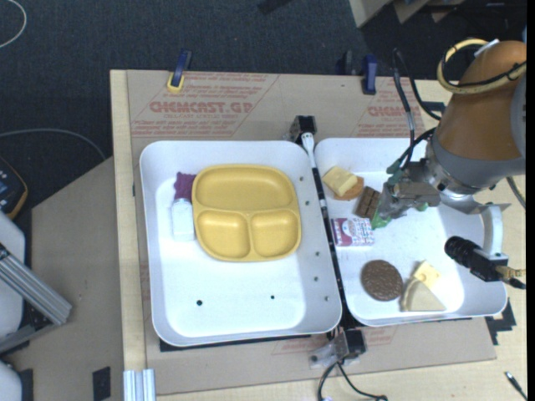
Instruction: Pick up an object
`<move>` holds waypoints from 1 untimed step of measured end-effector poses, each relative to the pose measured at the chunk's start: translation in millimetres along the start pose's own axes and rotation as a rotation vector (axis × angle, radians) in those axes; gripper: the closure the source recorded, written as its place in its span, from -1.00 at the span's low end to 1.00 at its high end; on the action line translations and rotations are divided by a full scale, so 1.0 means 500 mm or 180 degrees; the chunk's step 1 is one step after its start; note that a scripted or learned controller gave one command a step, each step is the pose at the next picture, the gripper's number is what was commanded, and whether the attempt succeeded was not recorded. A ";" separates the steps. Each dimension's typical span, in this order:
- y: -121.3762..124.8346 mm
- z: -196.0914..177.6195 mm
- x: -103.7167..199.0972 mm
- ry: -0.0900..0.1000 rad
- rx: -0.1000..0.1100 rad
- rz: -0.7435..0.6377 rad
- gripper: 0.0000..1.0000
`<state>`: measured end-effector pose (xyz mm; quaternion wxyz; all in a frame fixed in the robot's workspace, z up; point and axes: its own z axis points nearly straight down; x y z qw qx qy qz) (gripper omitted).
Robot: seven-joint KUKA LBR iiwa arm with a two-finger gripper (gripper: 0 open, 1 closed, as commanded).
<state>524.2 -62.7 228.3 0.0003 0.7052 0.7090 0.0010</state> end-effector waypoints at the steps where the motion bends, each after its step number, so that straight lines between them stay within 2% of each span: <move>1: -0.034 -0.009 -0.007 0.0003 0.0015 0.0017 1.00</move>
